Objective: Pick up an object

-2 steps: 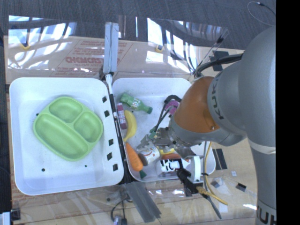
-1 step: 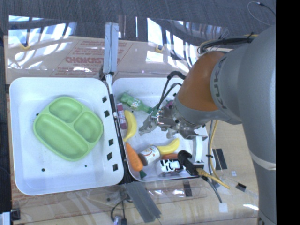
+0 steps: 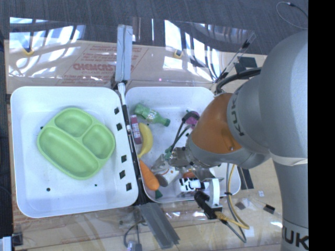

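My gripper [image 3: 163, 167] is low in the right bin [image 3: 172, 95], under the orange wrist band, near the bin's front left part. Just left of it lies an orange carrot [image 3: 149, 176]. A yellow banana [image 3: 146, 140] lies along the bin's left wall, with a dark red bar [image 3: 135, 128] beside it. Further back is a green bottle [image 3: 151, 114]. A small purple item [image 3: 191, 119] peeks out behind the wrist. A grey piece [image 3: 162, 181] sits right below the gripper; I cannot tell whether it is touched. The arm hides the bin's right half.
The left bin [image 3: 26, 192] holds a green divided plate [image 3: 76, 141]. A black-clipped divider [image 3: 125, 156] separates the bins. A small green bit [image 3: 158, 194] lies at the right bin's front edge. Cables hang off the arm at the front right.
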`<act>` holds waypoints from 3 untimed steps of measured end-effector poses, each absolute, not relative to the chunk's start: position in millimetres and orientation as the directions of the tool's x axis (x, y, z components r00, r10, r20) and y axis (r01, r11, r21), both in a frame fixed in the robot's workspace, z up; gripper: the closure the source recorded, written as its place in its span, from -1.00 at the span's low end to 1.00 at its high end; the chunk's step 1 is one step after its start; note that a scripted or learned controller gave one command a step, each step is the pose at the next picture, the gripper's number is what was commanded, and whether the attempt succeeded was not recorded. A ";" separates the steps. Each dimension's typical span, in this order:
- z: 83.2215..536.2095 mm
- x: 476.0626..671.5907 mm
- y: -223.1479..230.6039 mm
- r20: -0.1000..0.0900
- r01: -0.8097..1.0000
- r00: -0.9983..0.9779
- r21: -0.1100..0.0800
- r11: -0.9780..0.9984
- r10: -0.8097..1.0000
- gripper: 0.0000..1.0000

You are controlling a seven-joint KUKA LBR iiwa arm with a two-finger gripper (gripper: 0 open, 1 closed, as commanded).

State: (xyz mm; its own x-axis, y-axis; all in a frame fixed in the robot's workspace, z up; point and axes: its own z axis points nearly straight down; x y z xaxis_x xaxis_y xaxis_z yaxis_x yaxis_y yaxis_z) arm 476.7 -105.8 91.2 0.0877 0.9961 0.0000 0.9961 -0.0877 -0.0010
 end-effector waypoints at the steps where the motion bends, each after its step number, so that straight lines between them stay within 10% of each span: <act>1: 91.2 476.7 -105.7 0.000 0.996 0.088 -0.001 -0.088 0.996 -1.00; 2: 101.5 477.7 -106.0 -0.001 0.997 0.082 0.000 -0.082 0.997 1.00; 3: 93.4 478.0 -149.7 0.000 0.999 -0.052 0.004 0.052 0.999 1.00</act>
State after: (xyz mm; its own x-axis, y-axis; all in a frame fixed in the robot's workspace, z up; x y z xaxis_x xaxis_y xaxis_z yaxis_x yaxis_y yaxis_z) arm 478.0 -149.7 93.4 -0.0520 0.9986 -0.0004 0.9986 0.0520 0.0039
